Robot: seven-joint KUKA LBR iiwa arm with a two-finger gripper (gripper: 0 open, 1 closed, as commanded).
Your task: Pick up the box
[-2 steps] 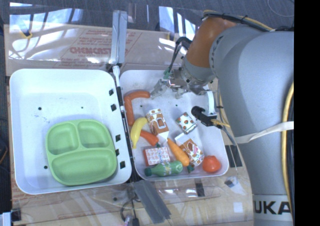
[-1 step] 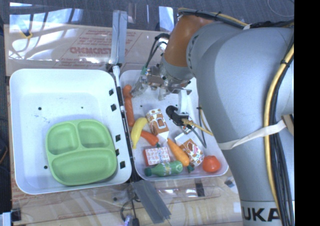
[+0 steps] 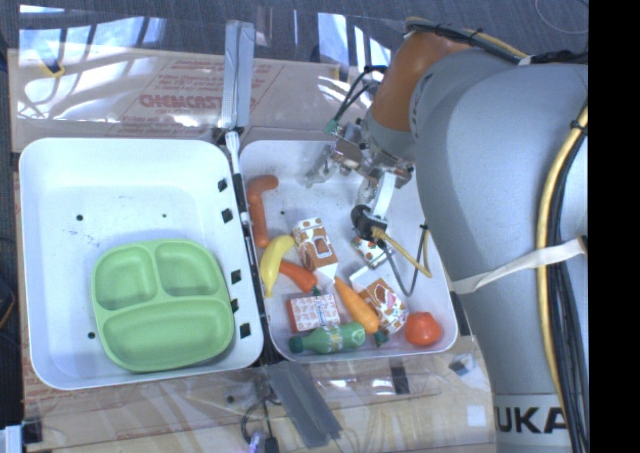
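Several small printed boxes lie in the right bin (image 3: 436,271). One box (image 3: 314,242) stands near the middle, a red and white box (image 3: 314,311) lies towards the front, and another box (image 3: 385,303) lies at the front right. A smaller box (image 3: 371,252) sits by the right wall. My gripper (image 3: 335,159) hangs over the back of the right bin, behind all the boxes and apart from them. Nothing shows in its grasp.
The right bin also holds a sausage (image 3: 261,205), a banana (image 3: 272,262), two carrots (image 3: 297,276) (image 3: 357,306), a green bottle (image 3: 330,339) and a tomato (image 3: 423,329). A green divided plate (image 3: 163,306) lies in the left bin (image 3: 60,191). The arm's bulk covers the right side.
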